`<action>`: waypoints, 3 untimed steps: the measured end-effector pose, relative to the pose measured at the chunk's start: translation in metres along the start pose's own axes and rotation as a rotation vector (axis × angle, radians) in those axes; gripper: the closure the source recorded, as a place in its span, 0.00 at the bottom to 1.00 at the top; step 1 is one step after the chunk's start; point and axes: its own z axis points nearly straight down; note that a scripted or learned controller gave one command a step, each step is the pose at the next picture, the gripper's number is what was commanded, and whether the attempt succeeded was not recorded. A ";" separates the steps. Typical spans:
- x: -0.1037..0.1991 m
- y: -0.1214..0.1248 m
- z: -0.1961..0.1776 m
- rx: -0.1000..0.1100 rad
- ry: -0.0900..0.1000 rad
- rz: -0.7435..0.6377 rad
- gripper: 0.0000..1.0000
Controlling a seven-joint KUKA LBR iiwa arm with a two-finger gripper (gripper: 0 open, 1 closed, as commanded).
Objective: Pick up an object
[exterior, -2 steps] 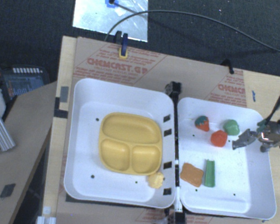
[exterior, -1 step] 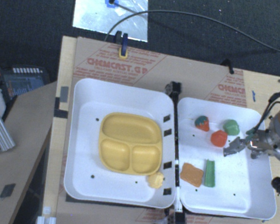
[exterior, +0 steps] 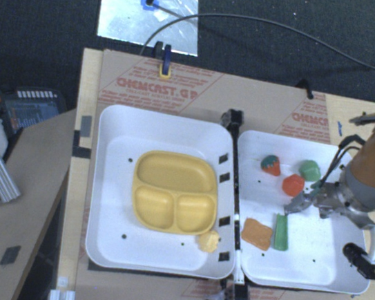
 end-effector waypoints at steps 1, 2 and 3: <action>0.001 0.000 0.052 0.000 0.000 0.000 0.00; 0.000 0.002 0.039 -0.005 -0.002 0.000 1.00; -0.002 -0.002 -0.006 -0.008 -0.003 0.001 1.00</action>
